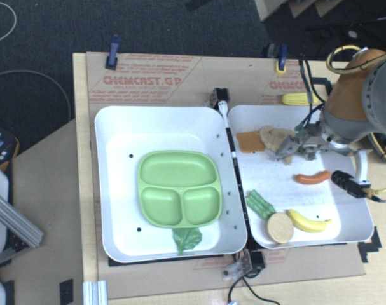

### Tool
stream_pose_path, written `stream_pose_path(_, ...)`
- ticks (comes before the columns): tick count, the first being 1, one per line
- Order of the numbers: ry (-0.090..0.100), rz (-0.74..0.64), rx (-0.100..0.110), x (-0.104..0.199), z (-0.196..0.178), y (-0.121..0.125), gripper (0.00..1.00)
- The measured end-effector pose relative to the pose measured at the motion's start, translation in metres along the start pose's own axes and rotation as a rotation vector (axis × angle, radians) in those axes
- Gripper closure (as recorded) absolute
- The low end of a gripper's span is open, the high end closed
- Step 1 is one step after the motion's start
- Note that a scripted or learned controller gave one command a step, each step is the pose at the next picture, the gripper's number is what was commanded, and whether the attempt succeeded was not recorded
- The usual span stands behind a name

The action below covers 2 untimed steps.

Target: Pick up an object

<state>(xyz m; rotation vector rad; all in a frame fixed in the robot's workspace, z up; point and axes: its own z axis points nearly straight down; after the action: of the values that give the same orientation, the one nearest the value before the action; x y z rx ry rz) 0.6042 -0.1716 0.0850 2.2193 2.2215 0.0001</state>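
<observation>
The arm reaches in from the right, and my gripper [286,151] hangs low over the upper part of the right bin [345,230]. Its tip is right beside a beige lumpy food piece [271,136], which lies next to a brown toast slice [250,142]. I cannot make out anything between the fingers. Lower in the same bin lie a red sausage [312,178], a yellow banana [309,221], a round tan biscuit [280,227] and a green ridged piece [259,204].
The left bin [110,170] holds a green divided plate [179,188] and a green leaf [187,239] near its front wall. A yellow corn cob [296,98] lies on the board behind the right bin. Blue clamps [112,53] grip the board's back edge.
</observation>
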Motion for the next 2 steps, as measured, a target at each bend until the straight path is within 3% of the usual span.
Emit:
stream_pose_path(1,-0.001,-0.001,-0.001,0.000,-0.011,0.000,1.00)
stream_pose_path(2,0.003,0.002,0.007,0.032,0.001,-0.066,1.00)
